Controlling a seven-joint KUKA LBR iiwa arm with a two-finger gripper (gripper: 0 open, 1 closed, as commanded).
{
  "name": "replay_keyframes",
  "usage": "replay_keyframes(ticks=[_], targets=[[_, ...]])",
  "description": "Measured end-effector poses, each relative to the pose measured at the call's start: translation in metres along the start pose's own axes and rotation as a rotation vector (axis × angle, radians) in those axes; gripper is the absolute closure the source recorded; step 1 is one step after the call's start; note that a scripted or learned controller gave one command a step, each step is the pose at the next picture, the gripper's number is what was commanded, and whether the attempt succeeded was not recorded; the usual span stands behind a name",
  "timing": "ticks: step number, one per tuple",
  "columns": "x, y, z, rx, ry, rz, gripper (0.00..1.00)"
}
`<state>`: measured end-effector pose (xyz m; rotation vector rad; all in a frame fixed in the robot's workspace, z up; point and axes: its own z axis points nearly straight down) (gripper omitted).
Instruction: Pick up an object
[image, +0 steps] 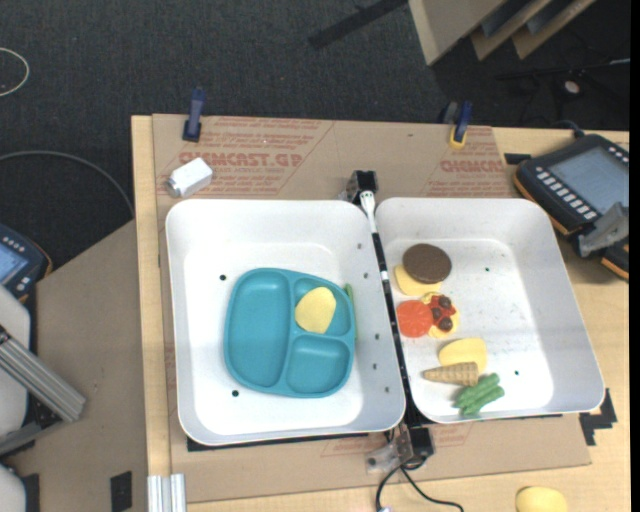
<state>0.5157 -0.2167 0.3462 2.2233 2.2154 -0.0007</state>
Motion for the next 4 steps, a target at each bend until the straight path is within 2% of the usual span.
replay_keyframes(ticks=[1, 2, 3, 4], targets=[[0.056, -0.037, -0.134, -0.016, -0.002, -0.01, 0.0], [0.054, -0.035, -0.136, -0.006, -0.002, -0.005, 1.0], [0.047, -0.037, -0.039, 0.01, 0.004, -0.002, 1.0], [0.084, 0.027, -0.196, -0.018, -0.003, -0.01, 1.0]])
